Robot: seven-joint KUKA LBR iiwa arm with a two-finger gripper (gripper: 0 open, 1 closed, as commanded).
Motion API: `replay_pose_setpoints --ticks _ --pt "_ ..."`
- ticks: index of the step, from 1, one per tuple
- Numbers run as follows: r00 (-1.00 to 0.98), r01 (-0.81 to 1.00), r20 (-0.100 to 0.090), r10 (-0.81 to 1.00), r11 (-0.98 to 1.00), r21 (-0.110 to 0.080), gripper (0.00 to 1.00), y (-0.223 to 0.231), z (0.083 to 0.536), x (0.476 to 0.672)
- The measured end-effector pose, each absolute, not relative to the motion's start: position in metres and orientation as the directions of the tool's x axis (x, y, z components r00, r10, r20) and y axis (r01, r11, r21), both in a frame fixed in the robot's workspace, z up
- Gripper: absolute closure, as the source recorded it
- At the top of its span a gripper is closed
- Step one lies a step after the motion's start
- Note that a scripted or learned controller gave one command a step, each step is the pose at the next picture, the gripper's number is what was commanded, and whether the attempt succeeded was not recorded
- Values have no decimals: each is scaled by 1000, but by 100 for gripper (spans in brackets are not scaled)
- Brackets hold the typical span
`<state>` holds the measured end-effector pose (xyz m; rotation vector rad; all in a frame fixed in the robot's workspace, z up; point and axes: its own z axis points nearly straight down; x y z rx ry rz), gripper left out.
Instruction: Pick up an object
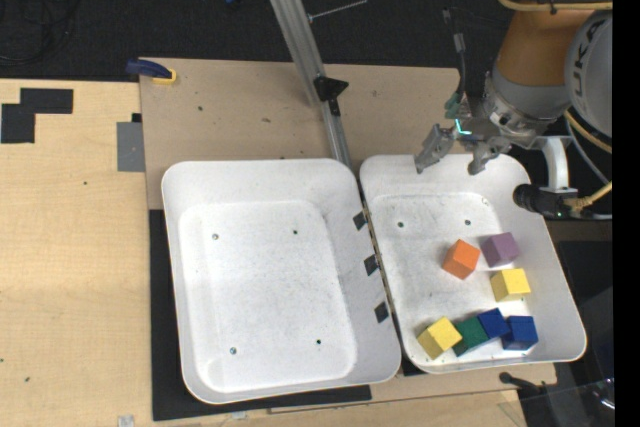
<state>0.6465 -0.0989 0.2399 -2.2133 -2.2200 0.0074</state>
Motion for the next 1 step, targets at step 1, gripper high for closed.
replay_pose_setpoints --ticks 1 --pt "-4 1000 1 1000 4 -3 0 -99 243 647"
